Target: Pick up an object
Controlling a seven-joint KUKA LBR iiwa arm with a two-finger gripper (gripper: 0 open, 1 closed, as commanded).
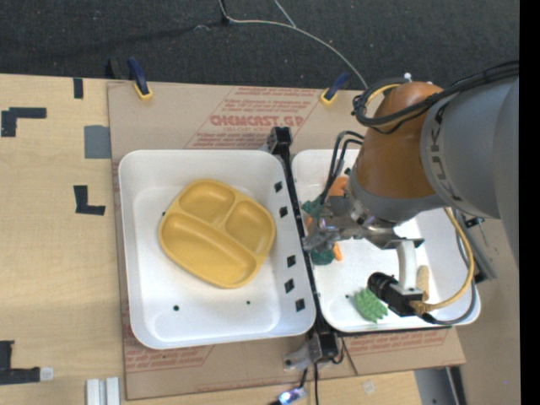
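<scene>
My gripper [321,233] is low in the right bin [447,315], close to its left wall, with the grey and orange arm above it hiding much of that bin. Small things crowd around the gripper: a teal piece [321,256] just below it, a small orange piece [337,252] beside that, and another orange thing [338,185] further back, partly under the arm. Whether any of them is held is hidden from view. A green knobbly object [368,304] lies near the bin's front edge, apart from the gripper.
The left bin [139,310] holds a yellow divided plate [218,232] near its middle. A pale, tan-tipped stick [421,276] lies at the right bin's front right. A black divider with clips [291,226] runs between the bins.
</scene>
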